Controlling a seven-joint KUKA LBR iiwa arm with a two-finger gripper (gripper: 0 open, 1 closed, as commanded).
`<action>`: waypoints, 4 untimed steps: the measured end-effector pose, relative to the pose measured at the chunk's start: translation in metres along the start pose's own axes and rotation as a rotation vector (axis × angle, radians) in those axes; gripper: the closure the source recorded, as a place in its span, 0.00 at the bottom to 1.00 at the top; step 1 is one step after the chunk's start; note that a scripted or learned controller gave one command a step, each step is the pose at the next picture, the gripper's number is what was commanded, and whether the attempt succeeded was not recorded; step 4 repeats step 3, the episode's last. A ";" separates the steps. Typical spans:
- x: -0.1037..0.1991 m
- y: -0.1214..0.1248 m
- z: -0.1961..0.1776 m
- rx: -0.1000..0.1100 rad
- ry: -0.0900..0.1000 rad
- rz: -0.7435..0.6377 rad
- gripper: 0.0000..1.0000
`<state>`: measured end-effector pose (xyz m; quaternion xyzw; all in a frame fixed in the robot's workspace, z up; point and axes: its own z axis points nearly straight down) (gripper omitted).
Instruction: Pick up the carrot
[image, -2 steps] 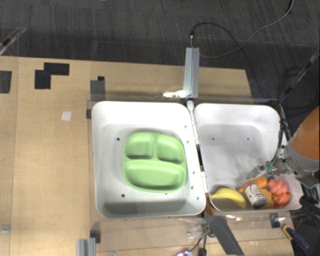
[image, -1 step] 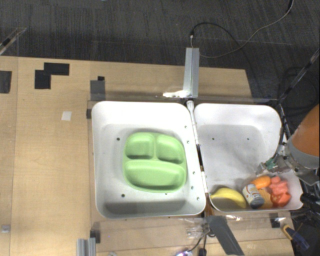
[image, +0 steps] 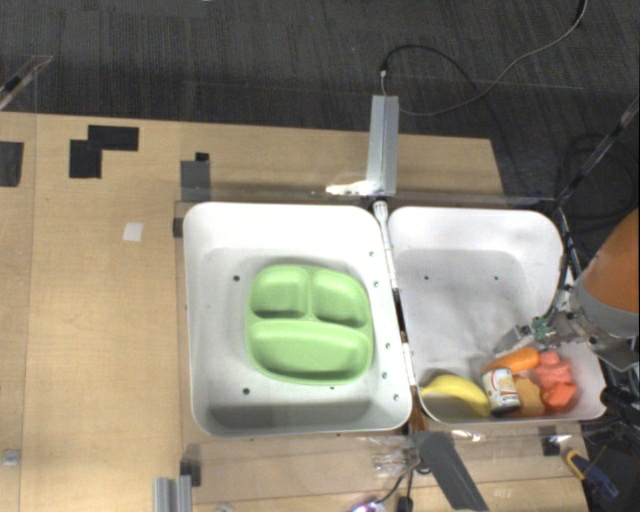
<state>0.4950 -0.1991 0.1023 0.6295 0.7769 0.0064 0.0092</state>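
The carrot (image: 518, 359) lies in the near right corner of the right bin (image: 470, 240), tilted, with its upper end toward the hand (image: 545, 328) that is seen just above it. It is judged to be a light, stiff toy piece with a smooth, tapered skin, so it is likely to slip if taken near the thin end; a grip across the thicker middle would be preferred. Whether the hand is spread or pressed together cannot be told, since it is small and partly hidden by the arm (image: 612, 275). The carrot is crowded: a small can (image: 503, 390) touches it from below, a red-pink toy (image: 555, 381) lies just beside it on the right, and a banana (image: 455, 392) rests near the can on the left. The bin's wall is close by. A green divided plate (image: 306, 323) sits in the left bin (image: 210, 300), well apart.
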 end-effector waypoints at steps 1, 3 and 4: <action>0.013 -0.002 0.013 0.011 -0.001 0.458 0.00; 0.036 0.001 -0.018 0.017 0.005 -0.058 0.00; 0.036 0.001 -0.018 0.017 0.005 -0.058 0.00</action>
